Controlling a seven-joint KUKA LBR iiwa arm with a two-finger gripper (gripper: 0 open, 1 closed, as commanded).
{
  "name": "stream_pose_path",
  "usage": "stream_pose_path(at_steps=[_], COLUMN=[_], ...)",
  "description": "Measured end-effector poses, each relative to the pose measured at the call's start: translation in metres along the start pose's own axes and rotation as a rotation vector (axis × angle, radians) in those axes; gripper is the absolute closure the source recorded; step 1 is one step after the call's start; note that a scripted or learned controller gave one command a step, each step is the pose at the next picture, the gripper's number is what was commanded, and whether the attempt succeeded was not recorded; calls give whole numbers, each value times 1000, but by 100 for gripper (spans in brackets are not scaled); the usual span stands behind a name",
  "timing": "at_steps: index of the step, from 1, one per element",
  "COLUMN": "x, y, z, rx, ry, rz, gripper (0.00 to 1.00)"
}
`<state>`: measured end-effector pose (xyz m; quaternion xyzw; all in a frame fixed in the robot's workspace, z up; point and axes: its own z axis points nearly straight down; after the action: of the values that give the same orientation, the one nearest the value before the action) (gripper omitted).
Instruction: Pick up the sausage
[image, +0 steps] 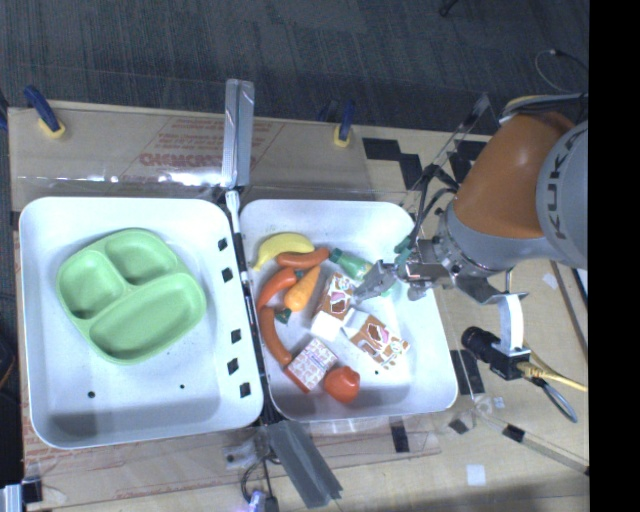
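Observation:
In the right bin (425, 380), a long curved red-orange sausage (271, 328) lies along the left wall. A shorter reddish sausage-like piece (303, 259) rests just below a yellow banana (283, 244). My gripper (384, 279) hangs over the bin's upper right part, beside a green bottle (350, 264) and above a small printed carton (338, 296). It is well to the right of both sausage shapes and touches neither. Nothing shows between its fingers.
An orange carrot (301, 289), a second printed carton (376, 340), a chequered box (312, 364) and a red tomato (343, 384) crowd the right bin. The left bin (40, 400) holds a green divided plate (130, 292). A metal divider (238, 130) stands between the bins.

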<state>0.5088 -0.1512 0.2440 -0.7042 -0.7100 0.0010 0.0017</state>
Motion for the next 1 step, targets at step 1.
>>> stream_pose_path(at_steps=[1], x=[71], y=[24], z=[54], rx=[1], ry=[-1], rz=[-16], gripper=[0])
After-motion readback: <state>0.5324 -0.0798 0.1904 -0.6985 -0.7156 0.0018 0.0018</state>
